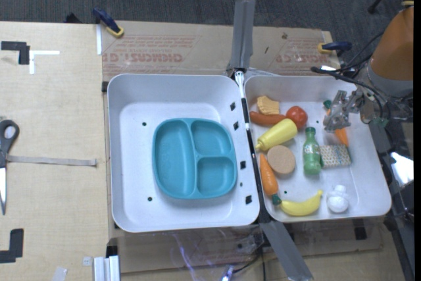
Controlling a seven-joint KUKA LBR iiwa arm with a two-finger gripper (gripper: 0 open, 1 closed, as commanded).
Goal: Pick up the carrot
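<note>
- Fingers [339, 116] hang low at the far right of the right bin [385, 194]; whether wide or narrow, cannot tell.
- A small orange piece [341, 136] sits just below them, unidentified.
- Carrot [268, 174] lies well to their left, against the bin's left wall beside the tan disc [281, 160], untouched.
- Judgement: the wall crowds any grasp.

Both white bins [118, 161] look like smooth, slightly glossy plastic, same as the teal divided plate [195, 158], while the toy carrot [268, 176] and banana [301, 205] have that shiny molded-plastic look, and the bench [46, 194] is matt pale wood.
</note>
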